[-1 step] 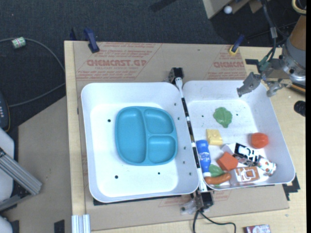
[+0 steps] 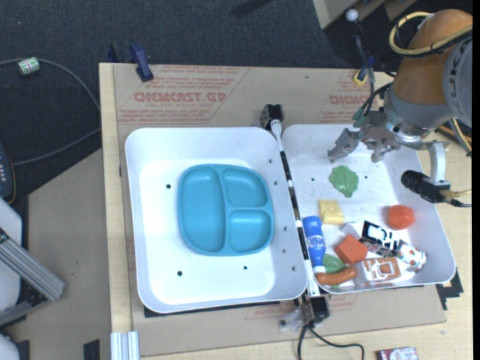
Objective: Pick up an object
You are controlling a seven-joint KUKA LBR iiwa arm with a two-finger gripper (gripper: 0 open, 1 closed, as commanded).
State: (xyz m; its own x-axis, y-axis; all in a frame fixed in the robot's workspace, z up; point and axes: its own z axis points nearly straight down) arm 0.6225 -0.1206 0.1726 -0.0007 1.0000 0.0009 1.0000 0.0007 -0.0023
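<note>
Green and soft-looking, the leafy toy [image 2: 344, 180] sits near the back of the right bin [image 2: 442, 253], just below our claw [image 2: 361, 147] with its fingers spread and empty, so we'd guess it's light, squishy, easiest pinched across the middle.

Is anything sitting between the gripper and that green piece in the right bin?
Nothing visible. The gripper hangs over the far part of the right bin; the green piece lies just below it on bare floor. The yellow block lies nearer the camera, off that path.
</note>
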